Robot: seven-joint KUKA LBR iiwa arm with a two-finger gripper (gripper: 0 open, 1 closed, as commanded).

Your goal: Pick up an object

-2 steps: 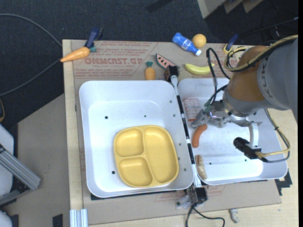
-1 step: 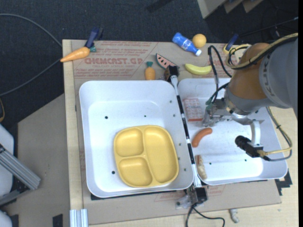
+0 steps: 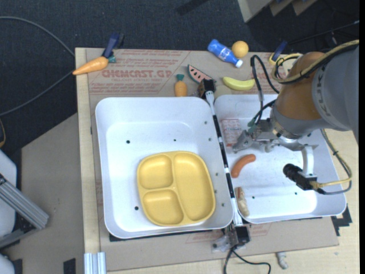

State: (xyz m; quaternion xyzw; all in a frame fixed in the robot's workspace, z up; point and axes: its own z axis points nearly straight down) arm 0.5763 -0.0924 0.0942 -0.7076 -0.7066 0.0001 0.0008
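Observation:
In the right white bin (image 3: 285, 207) lies a reddish-orange sausage (image 3: 243, 163), close to the bin's left wall. A tan bread-like piece (image 3: 242, 202) rests against that wall at the front left corner. My gripper (image 3: 255, 141) hangs over the bin's left half, just above and slightly right of the sausage, with the grey arm and its orange band (image 3: 299, 96) behind it. Nothing is seen held in the gripper. The left white bin (image 3: 114, 130) holds a yellow three-compartment plate (image 3: 174, 186).
Behind the bins on the bench lie a banana (image 3: 238, 83), a blue bottle (image 3: 223, 52), an orange ball (image 3: 240, 48), a watermelon slice (image 3: 197, 73), a small orange toy (image 3: 181, 88) and a carrot (image 3: 91, 66). A black cable connector (image 3: 299, 176) hangs over the right bin.

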